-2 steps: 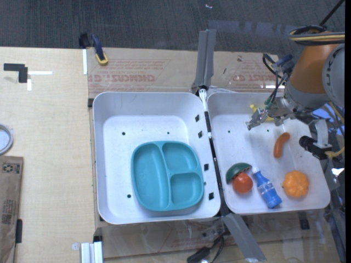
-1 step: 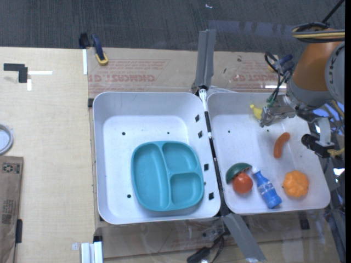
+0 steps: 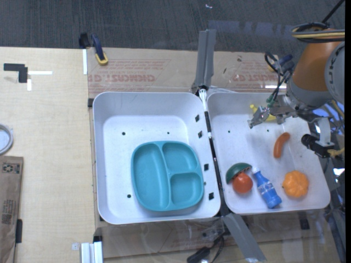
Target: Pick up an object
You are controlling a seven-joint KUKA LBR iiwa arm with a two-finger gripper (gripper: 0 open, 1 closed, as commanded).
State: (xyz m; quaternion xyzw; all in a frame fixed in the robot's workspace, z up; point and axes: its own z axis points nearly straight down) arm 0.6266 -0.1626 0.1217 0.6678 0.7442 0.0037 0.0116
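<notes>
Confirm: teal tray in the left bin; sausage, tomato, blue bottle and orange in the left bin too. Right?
Not quite. The camera view shows the tray in the left bin, but the sausage, tomato, bottle and orange lie in the right bin.

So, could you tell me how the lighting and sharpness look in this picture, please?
Camera view: even, soft light, with faint shadows under the blue tray and the orange; mild glare on the white bin floors; bin contents fairly sharp; the gripper looks small and slightly smeared, and the arm is soft at the frame edge.
</notes>
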